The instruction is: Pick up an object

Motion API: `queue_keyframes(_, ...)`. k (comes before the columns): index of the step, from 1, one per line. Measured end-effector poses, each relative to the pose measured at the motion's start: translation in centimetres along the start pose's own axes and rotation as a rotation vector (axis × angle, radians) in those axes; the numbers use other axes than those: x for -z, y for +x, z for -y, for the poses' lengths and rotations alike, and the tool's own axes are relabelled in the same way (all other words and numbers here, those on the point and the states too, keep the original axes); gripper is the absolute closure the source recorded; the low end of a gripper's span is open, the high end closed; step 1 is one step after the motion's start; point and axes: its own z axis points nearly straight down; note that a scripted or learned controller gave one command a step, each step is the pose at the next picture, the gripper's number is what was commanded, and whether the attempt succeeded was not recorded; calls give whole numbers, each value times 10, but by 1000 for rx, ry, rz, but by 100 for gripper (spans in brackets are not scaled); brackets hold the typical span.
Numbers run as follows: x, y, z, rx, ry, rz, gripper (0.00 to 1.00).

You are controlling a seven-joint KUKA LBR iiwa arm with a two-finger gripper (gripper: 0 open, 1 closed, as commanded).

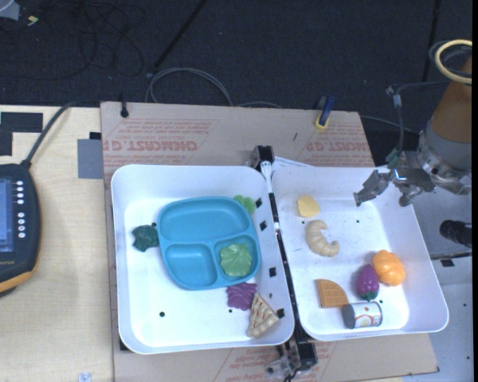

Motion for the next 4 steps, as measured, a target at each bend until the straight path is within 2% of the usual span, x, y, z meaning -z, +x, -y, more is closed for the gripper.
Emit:
queue_keyframes(1,-109,-37,51,-3,11,-3,0)
queue_keyframes(2,-144,-27,92,0,4,-2,0)
queue_keyframes(3,-131,-30,91,-7,0,-1,100)
queue_keyframes(4,-143,23,13,7,-3,-1,100)
